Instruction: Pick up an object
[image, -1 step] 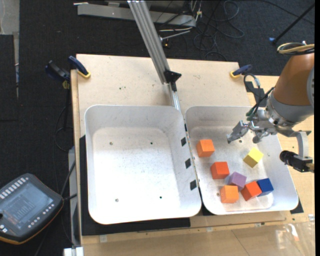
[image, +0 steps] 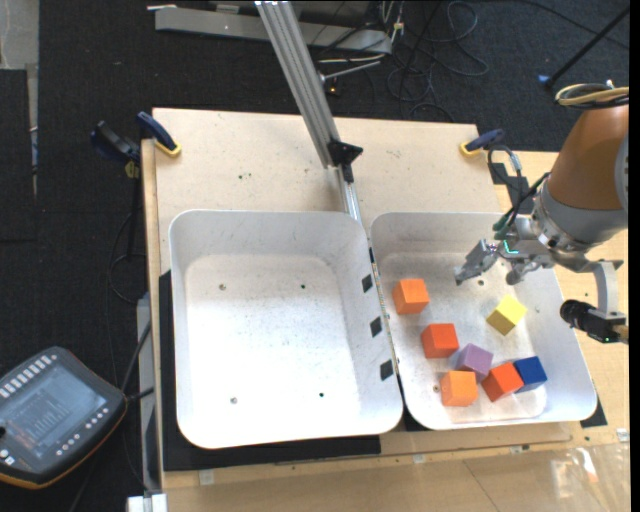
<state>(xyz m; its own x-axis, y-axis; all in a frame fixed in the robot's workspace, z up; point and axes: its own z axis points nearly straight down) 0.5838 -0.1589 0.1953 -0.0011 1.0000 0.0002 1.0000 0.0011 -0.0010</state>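
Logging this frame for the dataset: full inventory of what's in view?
Orange cubes: 2, one upper left in the right bin, one at its front.
Red-orange cubes: 2, one mid-bin, one beside the blue cube.
Yellow cube: 1, right side of the right bin.
Purple cube: 1, amid the front cluster.
Blue cube: 1, front right.
White bins: 2, left and right.
Clamps: 2, blue-yellow, back corners.
Teach pendant: 1, grey, lower left.
Gripper: over the right bin, holding nothing.
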